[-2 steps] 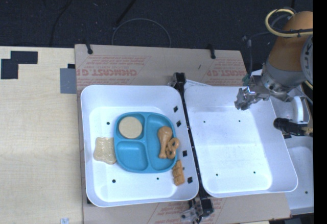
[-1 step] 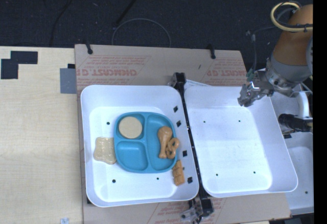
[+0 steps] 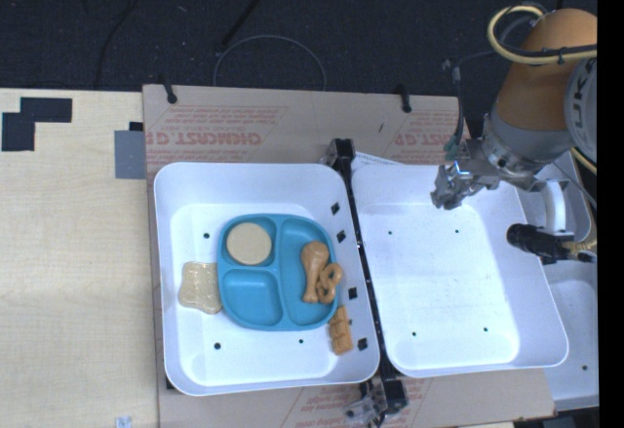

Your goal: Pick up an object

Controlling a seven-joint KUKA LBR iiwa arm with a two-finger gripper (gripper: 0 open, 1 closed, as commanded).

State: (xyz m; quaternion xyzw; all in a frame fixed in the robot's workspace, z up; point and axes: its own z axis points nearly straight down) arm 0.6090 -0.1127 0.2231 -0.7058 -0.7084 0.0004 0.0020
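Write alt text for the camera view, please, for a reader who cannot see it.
The robot's gripper hangs over the back edge of the right white bin. The left white bin holds a blue divided plate with a round cracker and a pretzel on it, a pale biscuit at its left and a brown snack at its right.

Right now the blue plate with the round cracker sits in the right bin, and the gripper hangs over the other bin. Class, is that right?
Not quite. The camera view shows the blue plate with the round cracker in the left bin; the gripper hangs over the right bin.
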